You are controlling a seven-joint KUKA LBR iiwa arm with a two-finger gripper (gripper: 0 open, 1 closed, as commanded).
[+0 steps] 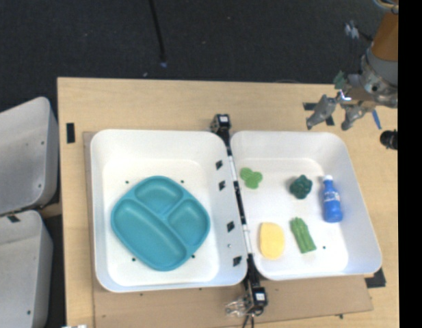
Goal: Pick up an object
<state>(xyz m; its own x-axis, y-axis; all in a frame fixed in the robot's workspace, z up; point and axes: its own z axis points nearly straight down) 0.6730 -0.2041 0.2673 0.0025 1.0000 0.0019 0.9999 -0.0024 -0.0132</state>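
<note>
- Left bin (101, 183): a teal divided plate (161, 221) lies flat in it, filling most of the floor. It sits well apart from my claw, across the central divider, and I judge it a poor first target.
- Right bin (347, 157), near the divider: a small light-green piece (250, 178) lies by the upper part of the floor; below it, towards the front wall, a yellow oval piece (271, 240) lies flat.
- Right bin, middle: a green ribbed piece (302, 235) lies with its long axis running roughly front to back, just beside the yellow one but apart from it. Above it sits a dark teal lump (301, 186).
- Right bin, far side: a blue bottle (332, 199) with a white cap lies on its side, long axis running front to back, cap towards the rear wall, just beside the teal lump.
- Above the bin's rear right corner: my claw (339, 115) hangs over the bare bench (197, 101), outside the rim, fingers spread and pinching nothing.
- The relation that counts: every loose piece lies forward of my claw, inside the bin. The blue bottle is nearest, almost straight ahead of my fingers. By my judgement, I must travel forward over the rear wall, then descend with my fingers straddling the bottle's narrow width, across its long axis.
</note>
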